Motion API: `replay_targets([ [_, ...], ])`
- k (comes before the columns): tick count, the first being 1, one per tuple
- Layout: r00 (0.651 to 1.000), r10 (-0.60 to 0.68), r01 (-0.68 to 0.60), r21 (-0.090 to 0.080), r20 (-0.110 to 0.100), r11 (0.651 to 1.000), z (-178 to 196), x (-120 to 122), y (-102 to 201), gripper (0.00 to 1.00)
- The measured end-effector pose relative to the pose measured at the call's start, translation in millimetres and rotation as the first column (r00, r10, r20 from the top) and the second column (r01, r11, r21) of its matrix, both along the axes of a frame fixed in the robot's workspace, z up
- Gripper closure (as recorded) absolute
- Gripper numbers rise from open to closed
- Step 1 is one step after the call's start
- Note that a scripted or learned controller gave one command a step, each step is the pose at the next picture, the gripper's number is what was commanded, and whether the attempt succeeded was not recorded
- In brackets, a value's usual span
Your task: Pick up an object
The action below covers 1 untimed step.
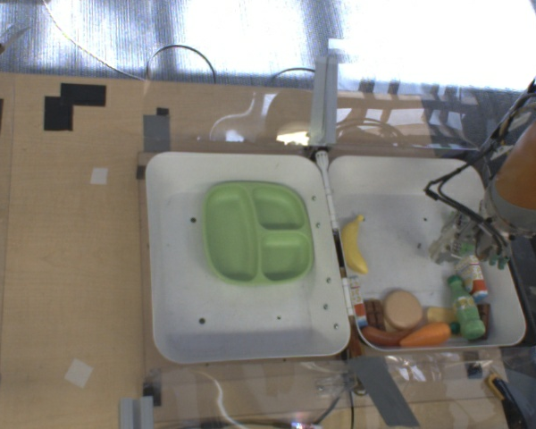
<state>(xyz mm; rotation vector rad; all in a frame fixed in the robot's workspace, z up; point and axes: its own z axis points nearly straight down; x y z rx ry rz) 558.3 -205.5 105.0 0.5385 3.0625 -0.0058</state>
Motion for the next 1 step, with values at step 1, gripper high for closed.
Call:
replay_targets([
  [1, 0.999, 0.032, -0.032, 0.006, -0.008, 0.999, 114.2, 12.0, 64.2, 1.00],
])
